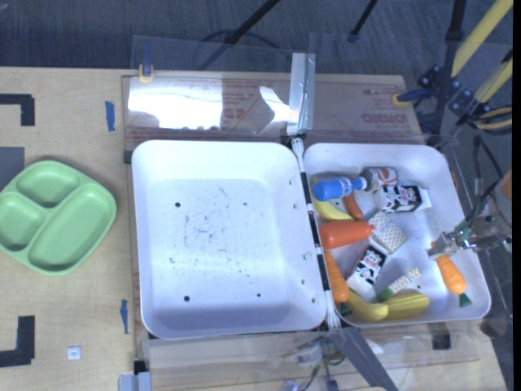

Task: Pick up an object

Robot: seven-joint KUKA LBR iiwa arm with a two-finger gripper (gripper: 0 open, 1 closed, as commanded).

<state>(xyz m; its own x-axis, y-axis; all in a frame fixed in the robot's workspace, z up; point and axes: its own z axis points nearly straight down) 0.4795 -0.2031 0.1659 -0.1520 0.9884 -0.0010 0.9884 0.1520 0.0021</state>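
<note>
you had the bench (73, 120) carrying two white bins side by side, and the left bin (220, 226) held nothing you could pick, so everything turned on the right bin (431, 165), where the objects were heaped against its left wall and along its near edge. the gripper (456, 240) sat at the right edge of that bin, reaching in from the right, and you could not tell from this view whether it was open or closed, nor whether anything lay in it. the nearest candidate was the small orange carrot (452, 275), lying just beside the gripper on its near side, toward the bin's near right corner, its long axis running roughly from the far edge to the near edge with the green tip nearest you. by my reading, that was the relation to work from: a short shift toward the near edge, with the closing direction set across the carrot's length. the bigger orange carrot (346, 234), the blue bottle (332, 189) and the yellow banana (391, 306) lay well apart, leftward.
</note>
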